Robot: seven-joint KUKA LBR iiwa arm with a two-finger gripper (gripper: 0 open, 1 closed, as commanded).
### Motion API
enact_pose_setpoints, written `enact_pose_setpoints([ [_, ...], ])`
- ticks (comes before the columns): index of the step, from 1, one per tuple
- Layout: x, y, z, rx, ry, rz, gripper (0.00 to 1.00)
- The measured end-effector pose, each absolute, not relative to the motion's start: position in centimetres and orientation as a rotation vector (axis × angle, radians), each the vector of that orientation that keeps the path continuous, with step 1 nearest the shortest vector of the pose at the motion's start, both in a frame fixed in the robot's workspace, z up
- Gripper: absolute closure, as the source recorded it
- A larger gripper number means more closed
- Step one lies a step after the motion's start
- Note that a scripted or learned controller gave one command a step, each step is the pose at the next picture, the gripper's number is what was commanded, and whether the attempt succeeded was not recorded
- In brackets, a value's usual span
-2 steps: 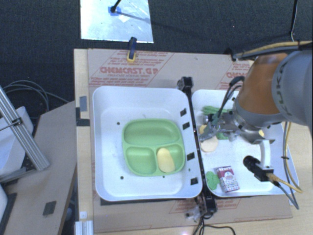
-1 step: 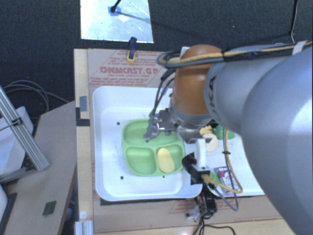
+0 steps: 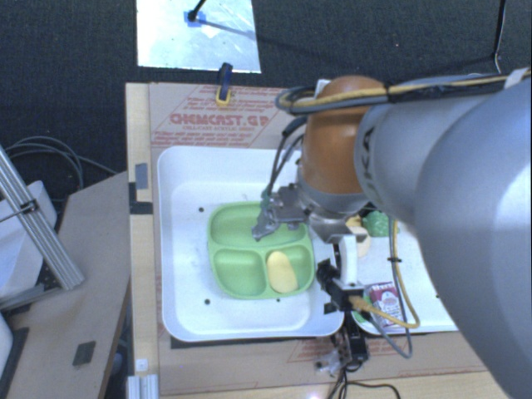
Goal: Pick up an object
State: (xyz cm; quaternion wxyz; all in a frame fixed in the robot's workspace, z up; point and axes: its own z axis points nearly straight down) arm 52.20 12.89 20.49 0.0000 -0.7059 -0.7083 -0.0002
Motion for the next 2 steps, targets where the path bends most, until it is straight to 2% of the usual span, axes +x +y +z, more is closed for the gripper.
enact_pose_setpoints([
  [1, 55.7, 5.5, 18.6, -2.231, -2.217, 0.002, 0.0],
  [2, 50.0, 9.8, 18.4, -2.212, -2.226, 0.002, 0.0],
])
